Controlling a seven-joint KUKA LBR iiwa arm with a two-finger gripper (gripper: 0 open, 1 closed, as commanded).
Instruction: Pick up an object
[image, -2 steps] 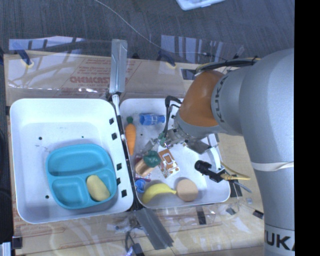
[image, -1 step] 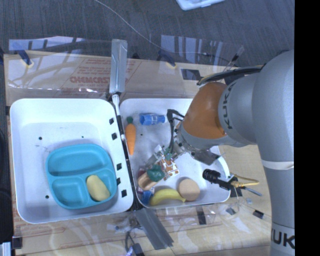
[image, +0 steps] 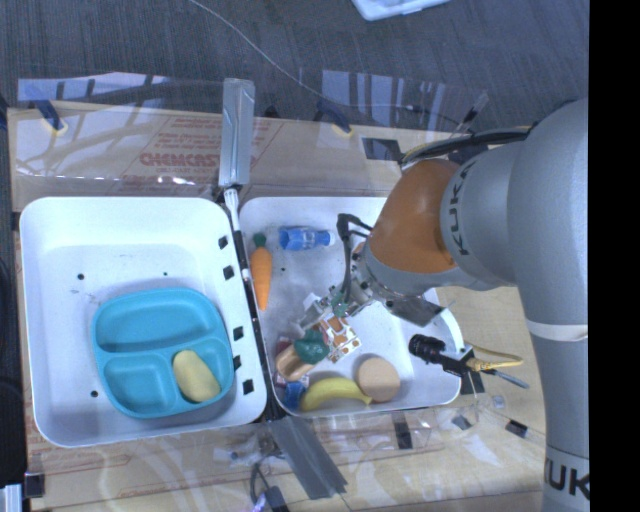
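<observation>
Camera view, looking down on both bins. Gripper (image: 335, 305) sits low in the right bin (image: 440, 395), over a small heap near that bin's lower left corner. Whether it is apart or together I cannot tell; wrist and clutter hide it. Nothing seen lifted, so I judge the pick not yet done: grasp and raise are left.

Likely target is the heap: a teal lump (image: 310, 349) and a white packet (image: 340, 335) with coloured print, both just under the gripper.

Along the bin's lower edge lie a curved, smooth yellow banana (image: 333, 393) and a round, matte tan ball (image: 379, 377). A tapered orange carrot (image: 261, 276) lies against the left wall; a clear bottle (image: 303, 238) with blue label lies near the upper edge.

Left bin (image: 60, 240): glossy blue tray (image: 150, 330) with compartments, a yellow lemon (image: 197, 375) in its lower right compartment.
</observation>
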